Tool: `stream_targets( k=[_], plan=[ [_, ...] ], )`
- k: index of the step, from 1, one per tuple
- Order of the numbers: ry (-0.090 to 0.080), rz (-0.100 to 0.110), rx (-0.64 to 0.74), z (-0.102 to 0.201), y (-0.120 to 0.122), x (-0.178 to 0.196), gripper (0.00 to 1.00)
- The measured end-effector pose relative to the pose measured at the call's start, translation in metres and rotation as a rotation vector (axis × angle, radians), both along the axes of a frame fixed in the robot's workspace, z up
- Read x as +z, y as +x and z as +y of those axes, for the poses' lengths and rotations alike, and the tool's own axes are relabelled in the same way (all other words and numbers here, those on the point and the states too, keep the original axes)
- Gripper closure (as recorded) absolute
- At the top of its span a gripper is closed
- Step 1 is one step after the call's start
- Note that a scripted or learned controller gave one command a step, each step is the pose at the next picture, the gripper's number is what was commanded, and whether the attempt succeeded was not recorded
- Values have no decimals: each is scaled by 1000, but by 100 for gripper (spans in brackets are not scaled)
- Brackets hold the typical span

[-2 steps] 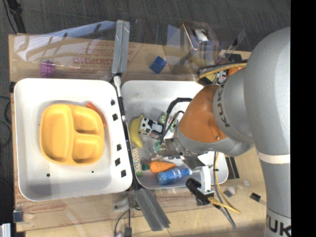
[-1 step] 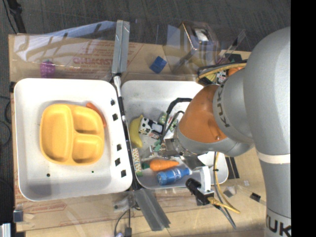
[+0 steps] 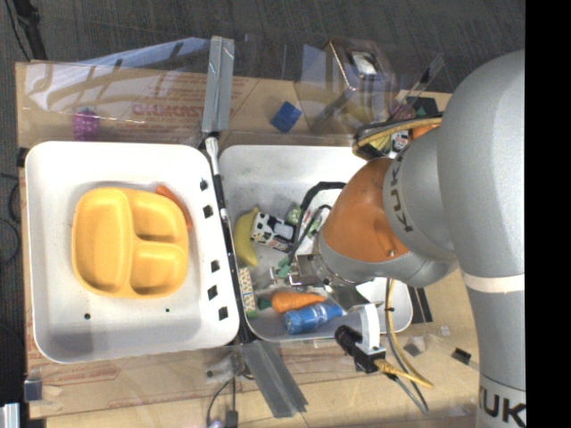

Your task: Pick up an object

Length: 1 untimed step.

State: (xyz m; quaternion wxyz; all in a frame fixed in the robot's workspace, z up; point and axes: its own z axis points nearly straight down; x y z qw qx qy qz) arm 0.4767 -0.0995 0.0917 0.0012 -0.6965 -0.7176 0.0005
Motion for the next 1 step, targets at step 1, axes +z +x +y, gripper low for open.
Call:
stream_targets(
  k=[1],
  plan=[
    [-5, -4, 41, 3, 1, 1, 0]
  ],
)
